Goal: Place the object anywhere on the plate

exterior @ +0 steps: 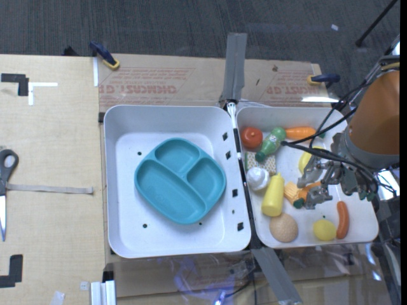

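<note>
A blue divided plate [181,180] lies in the middle of the left bin [121,234]. My gripper [313,190] hangs low over the right bin [365,230], among the toy foods. An orange piece [294,192] lies just at its left, partly hidden by it. I cannot make out whether anything is held. Close around it lie a yellow bottle [273,196], a yellow lemon [324,230], a red sausage [343,220] and a yellow piece [306,162].
The right bin also holds a red tomato [252,137], a green vegetable [271,142], a carrot [300,133], a white garlic bulb [257,178] and a tan ball [284,227]. Scissors [5,170] lie on the bench at far left. Cables [343,103] trail above the arm.
</note>
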Controlling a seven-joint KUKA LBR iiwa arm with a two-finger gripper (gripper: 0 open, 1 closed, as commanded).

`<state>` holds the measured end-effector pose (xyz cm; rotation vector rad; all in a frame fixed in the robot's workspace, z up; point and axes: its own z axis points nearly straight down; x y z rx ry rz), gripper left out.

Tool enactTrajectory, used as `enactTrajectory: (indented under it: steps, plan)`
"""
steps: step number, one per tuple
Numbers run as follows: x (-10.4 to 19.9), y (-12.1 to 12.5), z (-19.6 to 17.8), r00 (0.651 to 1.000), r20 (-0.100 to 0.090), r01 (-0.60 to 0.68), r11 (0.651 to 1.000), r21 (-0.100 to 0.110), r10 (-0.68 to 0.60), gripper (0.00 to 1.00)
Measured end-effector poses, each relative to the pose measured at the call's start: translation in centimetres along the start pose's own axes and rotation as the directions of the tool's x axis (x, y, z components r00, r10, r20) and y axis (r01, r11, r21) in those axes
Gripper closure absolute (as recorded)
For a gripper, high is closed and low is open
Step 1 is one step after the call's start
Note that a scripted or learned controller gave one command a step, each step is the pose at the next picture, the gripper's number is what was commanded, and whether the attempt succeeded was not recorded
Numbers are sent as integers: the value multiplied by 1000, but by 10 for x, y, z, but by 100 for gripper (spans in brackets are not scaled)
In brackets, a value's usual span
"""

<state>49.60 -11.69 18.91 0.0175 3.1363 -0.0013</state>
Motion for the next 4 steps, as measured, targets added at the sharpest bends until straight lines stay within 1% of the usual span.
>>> enactTrajectory:
  steps: [1, 2, 3, 4]
  plan:
    - [-27, 56, -49, 999, 1, 44, 999, -1, -44, 100]
    - [-47, 136, -71, 1000, 1, 13, 1000, -2, -13, 100]
    - [-47, 200, -75, 997, -1, -78, 997, -2, 78, 100]
    - [-47, 200, -75, 997, -1, -78, 997, -2, 78, 0]
